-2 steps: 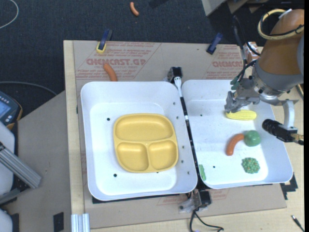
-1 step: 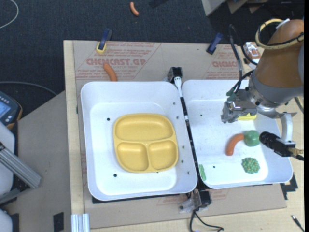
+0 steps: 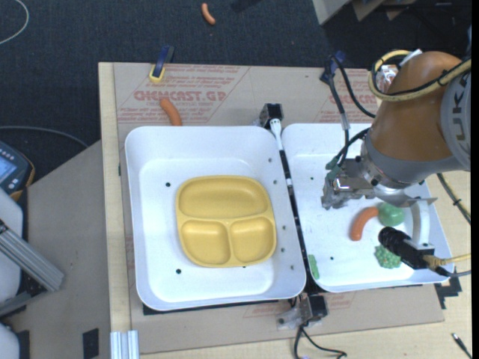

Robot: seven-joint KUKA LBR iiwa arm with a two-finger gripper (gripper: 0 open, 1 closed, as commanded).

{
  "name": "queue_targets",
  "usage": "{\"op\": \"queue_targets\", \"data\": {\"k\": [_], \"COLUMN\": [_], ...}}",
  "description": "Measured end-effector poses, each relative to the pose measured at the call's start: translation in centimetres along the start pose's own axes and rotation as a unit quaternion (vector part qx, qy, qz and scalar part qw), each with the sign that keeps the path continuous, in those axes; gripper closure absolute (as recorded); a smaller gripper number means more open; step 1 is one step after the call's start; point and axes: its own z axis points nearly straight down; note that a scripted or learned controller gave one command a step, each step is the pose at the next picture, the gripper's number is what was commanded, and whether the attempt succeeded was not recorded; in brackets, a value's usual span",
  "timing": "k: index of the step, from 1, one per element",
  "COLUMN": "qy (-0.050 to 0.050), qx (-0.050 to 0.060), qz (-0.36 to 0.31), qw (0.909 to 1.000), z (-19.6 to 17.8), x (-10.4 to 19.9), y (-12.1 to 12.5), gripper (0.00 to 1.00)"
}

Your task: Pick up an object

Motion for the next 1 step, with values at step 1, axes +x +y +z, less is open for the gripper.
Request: {"op": "queue_targets", "data": {"k": [1], "qy": [-0.002], "qx": [-0.004], "qz": [0.002], "qw": [1.0], "z": [-1.01], "x": [-1.13], "y": [0.7], "gripper": [1.0]}}
